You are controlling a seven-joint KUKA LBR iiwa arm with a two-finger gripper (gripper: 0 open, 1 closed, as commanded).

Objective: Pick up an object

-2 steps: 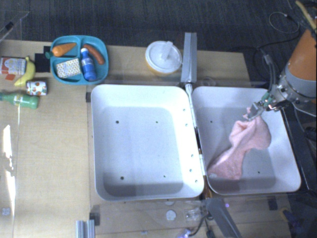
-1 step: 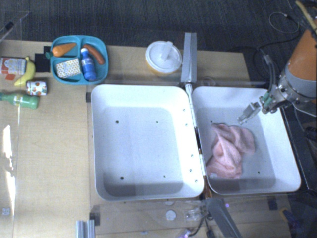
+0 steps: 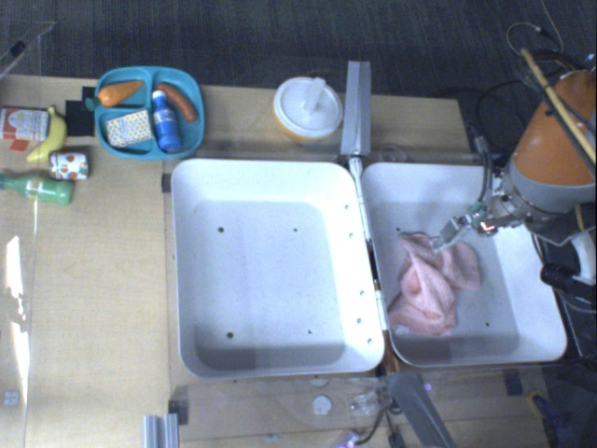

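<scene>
Nearest the camera, along the front edge of the worktop (image 3: 93, 325), some small clear and metal fittings sit just below the two bins. Behind them, the left bin (image 3: 187, 250) and the right bin (image 3: 522, 343) stand side by side, their inner walls touching along a grey divider rail (image 3: 355, 110) that runs away to the far side. Inside the right bin lies a crumpled pink cloth (image 3: 429, 292), bunched toward the bin's left half and reaching almost to its near wall. The claw (image 3: 454, 233) hangs over the upper edge of that cloth, reaching in from the right on the grey arm (image 3: 550, 189) with its orange band (image 3: 560, 143); its tips are at or just above the cloth, and whether they are parted or closed on the fabric cannot be told. Farther back, a round white-lidded container (image 3: 309, 107) stands beside the rail. At the far left, a blue divided tray (image 3: 191, 119) holds toy foods, with a banana (image 3: 48, 136), a small can (image 3: 68, 165) and a green bottle (image 3: 37, 189) lying just left of it.
</scene>
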